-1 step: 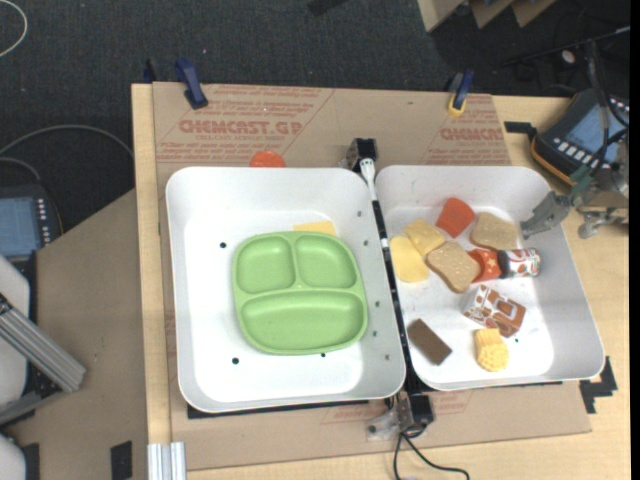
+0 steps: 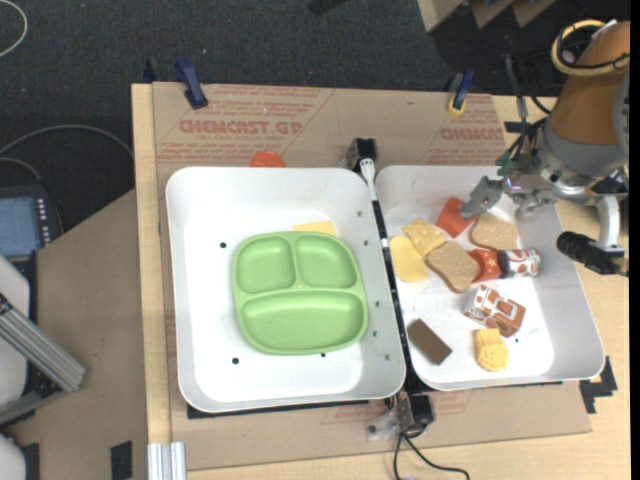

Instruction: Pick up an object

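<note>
My fingers (image 2: 497, 190) spread open, gripping nothing. Just below them, bread slice (image 2: 494, 233); its long axis runs roughly left-right, slightly tilted.

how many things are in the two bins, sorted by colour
Green: 1, the divided plate in the left bin
Yellow: 4, slice, cheese, round piece, corn
Tan bread: 2
Red or orange: 2
Brown: 1
Red and white packs: 2
Total: 12
</note>
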Robot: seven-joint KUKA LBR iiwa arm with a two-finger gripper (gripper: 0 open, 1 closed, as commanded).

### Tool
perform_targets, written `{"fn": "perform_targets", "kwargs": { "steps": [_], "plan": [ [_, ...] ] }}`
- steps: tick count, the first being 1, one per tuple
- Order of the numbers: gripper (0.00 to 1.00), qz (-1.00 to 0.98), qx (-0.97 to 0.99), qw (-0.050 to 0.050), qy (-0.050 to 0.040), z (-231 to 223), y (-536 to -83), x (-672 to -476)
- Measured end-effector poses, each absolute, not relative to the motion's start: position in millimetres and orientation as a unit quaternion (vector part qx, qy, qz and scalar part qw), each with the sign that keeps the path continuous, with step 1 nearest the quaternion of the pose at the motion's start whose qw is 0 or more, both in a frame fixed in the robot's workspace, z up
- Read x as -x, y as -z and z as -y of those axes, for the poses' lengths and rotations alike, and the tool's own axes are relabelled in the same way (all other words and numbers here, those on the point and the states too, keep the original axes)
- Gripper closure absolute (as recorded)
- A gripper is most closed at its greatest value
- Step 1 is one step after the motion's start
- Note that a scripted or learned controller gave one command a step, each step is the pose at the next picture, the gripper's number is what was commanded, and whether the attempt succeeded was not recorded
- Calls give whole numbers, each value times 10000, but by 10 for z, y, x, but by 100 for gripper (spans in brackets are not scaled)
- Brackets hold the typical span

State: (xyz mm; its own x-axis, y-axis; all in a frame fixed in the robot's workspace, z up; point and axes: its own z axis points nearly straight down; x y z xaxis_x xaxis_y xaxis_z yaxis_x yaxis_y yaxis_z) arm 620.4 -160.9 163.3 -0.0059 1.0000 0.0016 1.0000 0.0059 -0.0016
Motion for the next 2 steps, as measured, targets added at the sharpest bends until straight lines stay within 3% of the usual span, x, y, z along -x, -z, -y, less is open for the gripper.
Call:
{"fn": "perform_targets", "kwargs": {
  "steps": [1, 2],
  "plan": [
    [0, 7087, 7055, 4, 0, 1361, -793, -6670],
    [100, 7080, 7062, -34, 13, 1385, -964, -6678]
  ]
}}
